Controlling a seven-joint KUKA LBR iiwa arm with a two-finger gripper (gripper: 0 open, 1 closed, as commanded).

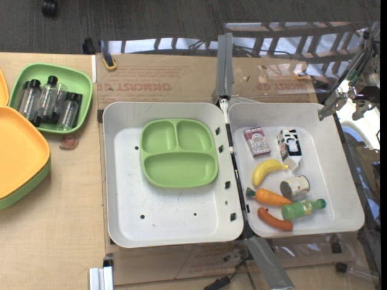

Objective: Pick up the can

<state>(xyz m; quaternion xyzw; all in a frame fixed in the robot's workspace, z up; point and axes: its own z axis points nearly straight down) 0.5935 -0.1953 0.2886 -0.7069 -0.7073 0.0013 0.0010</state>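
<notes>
A: Logging the right bin (347, 180). The can (295, 187) lies on its side near the bin's front half, open end or lid facing the camera. The banana (268, 170) sits just beside it on the left, the carrot (273, 197) just below, and the green bottle (303, 209) is at or nearly touching its lower edge.

B: So it is hemmed in on three sides?

A: Yes. My read: only the can's upper and right flanks offer finger room, so a descent from above probably has to straddle it there.

B: Where is the gripper (346, 95)?

A: Up at the bin's far right corner, well apart from the can, parked outside the clutter. It carries nothing that I can see; whether it is spread or closed I cannot tell, the metalwork there is too glary.

B: And the left bin (121, 222)?

A: It holds a green divided plate (179, 152). The small carton (289, 142) and the pink box (257, 141) sit farther back in the right bin, clear of the approach.
</notes>
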